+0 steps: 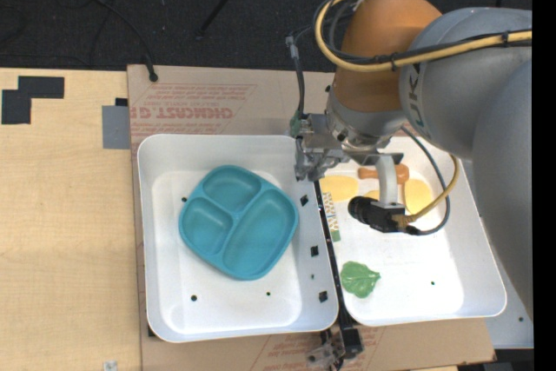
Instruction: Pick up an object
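- Cardboard sheet (191, 109) under the bins carries red print (195, 111) in two lines. It's upside-down to the camera and too blurred to read reliably.
- A narrow label strip (331, 215) runs along the inner wall of the right bin (434, 295), just beside the divide. It has yellow-green lettering that's too small to read.
- No other brand or text is legible.
- The gripper (310, 159) hangs below the orange band (382, 30) of the arm. It sits over the divide between the two bins, at the far end, right above the inner rims.
- Gripper opening: can't tell. The wrist body and the clutter around it mask it from this angle.
- Nothing is visibly held. I can't tell whether it touches the rim.
- Candidate objects:
  - A teal divided plate (239, 221) with three compartments lies flat in the middle of the left bin (217, 313), alone there. It's near the gripper but apart from it.
  - A green leaf piece (359, 279) lies in the right bin, near corner, close to the divide.
  - Yellow pieces (419, 194) are in the right bin under the wrist, partly hidden.
  - An orange piece (400, 174) lies just beside the yellow ones, also partly covered.
- Both bins sit on the cardboard, on a pale wood bench (61, 230).
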Motion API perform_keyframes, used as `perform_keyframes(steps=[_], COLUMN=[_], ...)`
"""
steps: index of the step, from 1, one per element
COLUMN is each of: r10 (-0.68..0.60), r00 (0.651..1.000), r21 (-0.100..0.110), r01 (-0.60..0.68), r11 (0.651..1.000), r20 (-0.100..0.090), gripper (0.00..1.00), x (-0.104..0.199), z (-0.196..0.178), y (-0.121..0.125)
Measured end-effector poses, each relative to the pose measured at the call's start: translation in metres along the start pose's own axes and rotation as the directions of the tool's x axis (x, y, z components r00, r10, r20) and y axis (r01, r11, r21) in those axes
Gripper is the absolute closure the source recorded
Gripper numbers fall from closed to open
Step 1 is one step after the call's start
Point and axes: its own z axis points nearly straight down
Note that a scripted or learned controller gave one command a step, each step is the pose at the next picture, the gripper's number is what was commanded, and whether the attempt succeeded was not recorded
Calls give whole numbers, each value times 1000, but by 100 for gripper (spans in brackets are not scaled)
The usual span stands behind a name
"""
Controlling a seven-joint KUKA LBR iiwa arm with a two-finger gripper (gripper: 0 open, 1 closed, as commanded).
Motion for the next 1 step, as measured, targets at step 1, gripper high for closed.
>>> perform_keyframes(steps=[1], r10=[1], r00=[1000], r21=[-1], r01=[-1], r11=[1000], r20=[0], gripper=[100], x=[42], z=[3], y=[28])
